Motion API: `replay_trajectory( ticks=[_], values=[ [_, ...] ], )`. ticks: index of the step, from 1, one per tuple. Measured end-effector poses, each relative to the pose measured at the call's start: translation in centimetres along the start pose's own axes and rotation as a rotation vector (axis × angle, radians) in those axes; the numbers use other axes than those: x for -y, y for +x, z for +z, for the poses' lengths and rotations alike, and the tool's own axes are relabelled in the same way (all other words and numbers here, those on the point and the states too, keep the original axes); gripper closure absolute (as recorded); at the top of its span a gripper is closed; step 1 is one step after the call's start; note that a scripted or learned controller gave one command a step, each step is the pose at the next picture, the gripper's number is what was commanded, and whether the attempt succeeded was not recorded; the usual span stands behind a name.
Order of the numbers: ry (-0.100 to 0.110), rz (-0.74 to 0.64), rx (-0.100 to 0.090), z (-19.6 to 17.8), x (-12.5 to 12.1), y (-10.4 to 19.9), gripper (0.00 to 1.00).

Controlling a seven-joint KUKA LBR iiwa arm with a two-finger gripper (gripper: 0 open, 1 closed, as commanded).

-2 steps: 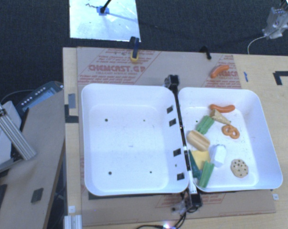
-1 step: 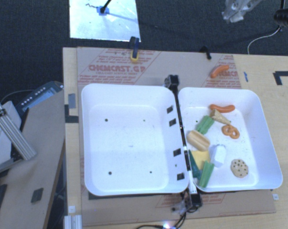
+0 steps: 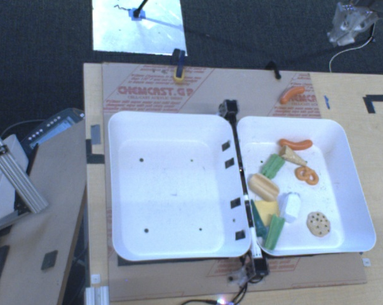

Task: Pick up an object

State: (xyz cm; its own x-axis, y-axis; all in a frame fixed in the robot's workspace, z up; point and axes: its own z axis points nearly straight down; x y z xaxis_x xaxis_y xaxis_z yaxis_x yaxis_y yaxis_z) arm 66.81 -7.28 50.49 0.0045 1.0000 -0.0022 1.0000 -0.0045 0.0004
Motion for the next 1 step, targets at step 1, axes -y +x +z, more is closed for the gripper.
replay_trajectory(
  ticks=[1],
  values=[
    [-0.005,-0.005,-0.001,-3.23,-0.04,-1.0,1.0]
  ],
)
